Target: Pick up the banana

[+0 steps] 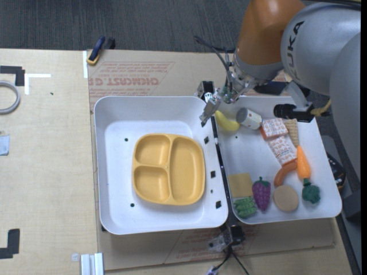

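The grey arm (309, 33) reaches in over the right bin (327, 211), at its far left corner. The left bin (109, 171) carries a yellow divided plate (170, 169) near its middle. The banana (226, 122) lies in the right bin's far left corner, just beside the dividing edge. The gripper (210, 109) hangs at that edge, just left of the banana; whether it is apart or together I cannot tell.

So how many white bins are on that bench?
2: the left white bin holds a yellow divided plate; the right white bin holds toy foods.
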Robot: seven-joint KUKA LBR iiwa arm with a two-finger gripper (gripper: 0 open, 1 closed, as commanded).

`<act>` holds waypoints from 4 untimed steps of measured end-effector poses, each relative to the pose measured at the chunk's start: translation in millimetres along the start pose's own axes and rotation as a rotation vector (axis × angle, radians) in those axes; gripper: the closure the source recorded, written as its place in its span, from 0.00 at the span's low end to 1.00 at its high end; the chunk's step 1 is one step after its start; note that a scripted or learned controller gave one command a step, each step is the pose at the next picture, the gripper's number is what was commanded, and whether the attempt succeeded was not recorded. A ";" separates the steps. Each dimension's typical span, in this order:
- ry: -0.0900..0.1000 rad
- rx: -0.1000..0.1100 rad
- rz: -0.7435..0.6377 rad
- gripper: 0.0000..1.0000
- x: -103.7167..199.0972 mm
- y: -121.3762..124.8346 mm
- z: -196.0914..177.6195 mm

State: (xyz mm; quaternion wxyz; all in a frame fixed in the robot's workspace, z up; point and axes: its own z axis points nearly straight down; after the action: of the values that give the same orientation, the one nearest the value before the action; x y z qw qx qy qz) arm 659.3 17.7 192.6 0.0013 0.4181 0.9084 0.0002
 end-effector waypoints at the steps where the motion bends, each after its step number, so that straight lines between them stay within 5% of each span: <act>1: 0.002 0.001 -0.228 0.00 28.6 0.0 0.1; 2: 0.001 0.001 -0.222 0.00 69.6 -36.6 -0.1; 3: 0.002 0.002 -0.030 0.00 99.1 15.3 63.2; 4: 0.000 -0.003 -0.498 0.00 153.6 -8.3 98.2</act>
State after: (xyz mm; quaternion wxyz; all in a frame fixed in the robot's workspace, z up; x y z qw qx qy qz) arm 553.3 128.9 94.1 0.0021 0.1813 0.9834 0.0014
